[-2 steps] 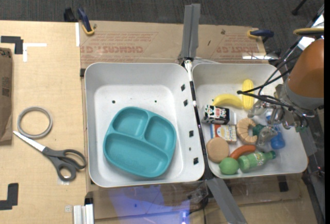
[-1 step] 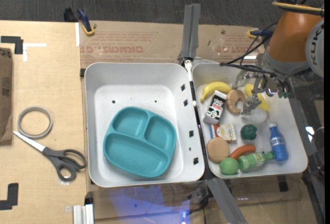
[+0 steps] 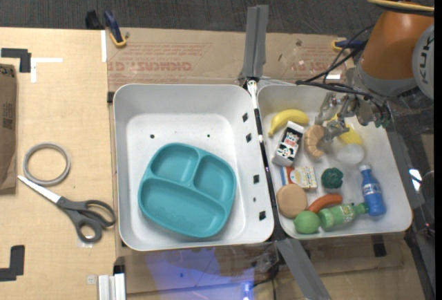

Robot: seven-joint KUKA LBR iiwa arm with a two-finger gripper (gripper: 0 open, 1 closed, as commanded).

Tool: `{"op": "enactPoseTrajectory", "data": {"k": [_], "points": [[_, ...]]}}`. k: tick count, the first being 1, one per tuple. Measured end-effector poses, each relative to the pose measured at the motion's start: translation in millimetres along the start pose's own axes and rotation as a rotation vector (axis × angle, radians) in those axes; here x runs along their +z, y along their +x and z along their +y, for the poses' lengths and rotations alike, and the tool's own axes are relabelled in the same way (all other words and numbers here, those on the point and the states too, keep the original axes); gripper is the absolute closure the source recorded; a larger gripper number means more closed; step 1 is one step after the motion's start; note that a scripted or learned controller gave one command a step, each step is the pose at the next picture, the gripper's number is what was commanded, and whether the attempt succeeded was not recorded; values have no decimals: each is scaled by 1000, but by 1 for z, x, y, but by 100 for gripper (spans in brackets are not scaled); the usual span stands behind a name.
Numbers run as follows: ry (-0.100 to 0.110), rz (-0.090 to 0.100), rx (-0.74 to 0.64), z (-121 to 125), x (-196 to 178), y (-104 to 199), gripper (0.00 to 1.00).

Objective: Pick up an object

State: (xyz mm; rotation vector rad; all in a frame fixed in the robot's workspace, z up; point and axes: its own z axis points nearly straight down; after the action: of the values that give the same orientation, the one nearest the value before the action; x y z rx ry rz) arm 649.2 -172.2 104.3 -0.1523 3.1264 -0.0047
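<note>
tan ridged croissant-shaped toy pastry (image 3: 315, 142) lies in the upper middle of the right-hand shallow white plastic bin (image 3: 399, 174), and it is judged the likeliest thing to be picked, being nearest the tool. the metal two-finger gripper (image 3: 336, 119) hangs at the pastry's 1 o'clock, just beside it and possibly overlapping its upper edge; contact cannot be confirmed. whether the gripper is open or closed cannot be told, as cables and metalwork crowd the wrist, and nothing is seen held.

the pastry's long axis runs roughly 12 to 6 o'clock, slightly bowed, with its upper tip toward the tool. a move toward 7 o'clock and down is judged necessary to centre over it, with closure across the short axis, 3 to 9 o'clock.

neighbours noted:
- yellow plastic banana (image 3: 288, 118), at the pastry's 10 o'clock, long axis near 2 to 8 o'clock.
- small white printed carton (image 3: 289, 144), at 9 o'clock, just beside it.
- pale yellow lemon-like piece (image 3: 351, 137), at 3 o'clock, near.
- dark green round toy (image 3: 332, 177), at 5 o'clock, apart.

risk is judged to be crowding by the carton. the left bin (image 3: 128, 153) holds a teal divided plate (image 3: 187, 189), well apart at 8 o'clock.
</note>
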Motion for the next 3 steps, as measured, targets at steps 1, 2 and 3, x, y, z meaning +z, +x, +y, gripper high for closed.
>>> {"op": "enactPoseTrajectory", "data": {"k": [1, 2, 3], "points": [[-3, 4, -41, 46, -97, -17, 100], [-3, 7, 68, 68, -94, -19, 100], [-1, 0, -37, 47, -2, 0, 100]]}}
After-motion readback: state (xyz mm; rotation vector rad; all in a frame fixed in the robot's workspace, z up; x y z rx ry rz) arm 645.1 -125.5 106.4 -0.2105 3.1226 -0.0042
